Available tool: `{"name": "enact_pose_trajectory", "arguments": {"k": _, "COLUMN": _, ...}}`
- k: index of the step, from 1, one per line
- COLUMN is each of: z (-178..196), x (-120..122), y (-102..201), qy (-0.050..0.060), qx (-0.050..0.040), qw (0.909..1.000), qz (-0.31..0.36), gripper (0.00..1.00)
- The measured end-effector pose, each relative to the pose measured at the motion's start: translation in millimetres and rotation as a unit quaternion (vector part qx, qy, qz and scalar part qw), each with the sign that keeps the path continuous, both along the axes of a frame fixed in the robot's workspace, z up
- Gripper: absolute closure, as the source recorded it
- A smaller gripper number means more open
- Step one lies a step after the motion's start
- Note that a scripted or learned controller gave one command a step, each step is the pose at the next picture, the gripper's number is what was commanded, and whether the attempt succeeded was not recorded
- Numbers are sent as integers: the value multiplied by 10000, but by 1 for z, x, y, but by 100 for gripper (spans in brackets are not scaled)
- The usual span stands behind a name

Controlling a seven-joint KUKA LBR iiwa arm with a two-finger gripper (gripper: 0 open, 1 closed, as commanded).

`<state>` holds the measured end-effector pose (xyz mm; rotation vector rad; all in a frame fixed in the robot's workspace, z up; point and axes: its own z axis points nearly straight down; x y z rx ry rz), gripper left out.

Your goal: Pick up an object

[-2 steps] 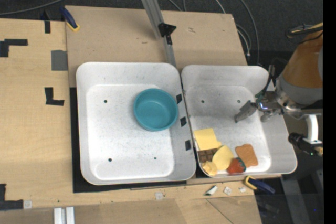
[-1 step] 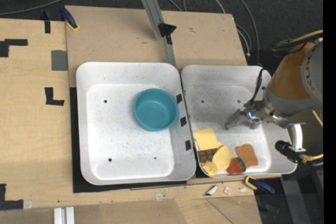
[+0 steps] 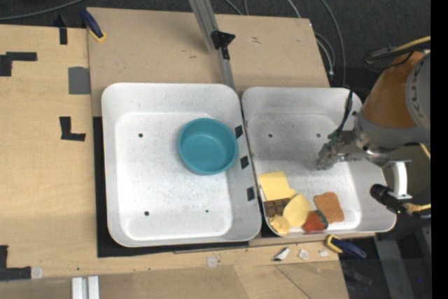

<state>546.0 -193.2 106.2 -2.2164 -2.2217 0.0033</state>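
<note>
White plastic forms the two shallow bins. The left bin holds a teal bowl, upright near its right half. The right bin has a cluster of small objects at its near edge: a pale yellow block, a brown piece just below it, a yellow banana-like piece, a tan bread-like slice and a red piece touching it. The gripper hangs low over the right bin's right-centre floor, reaching in from the right on the grey arm. Whether it is parted or closed cannot be told; nothing is visibly held. The cluster lies nearer the camera than the gripper, slightly leftward, apart from it.
</note>
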Motion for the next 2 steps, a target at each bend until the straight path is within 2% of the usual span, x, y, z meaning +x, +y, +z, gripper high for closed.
{"name": "enact_pose_trajectory", "arguments": {"k": 2, "z": 88, "x": 9, "y": -2, "qy": -32, "qx": -10, "qw": 10000, "qz": -5, "gripper": 100}}
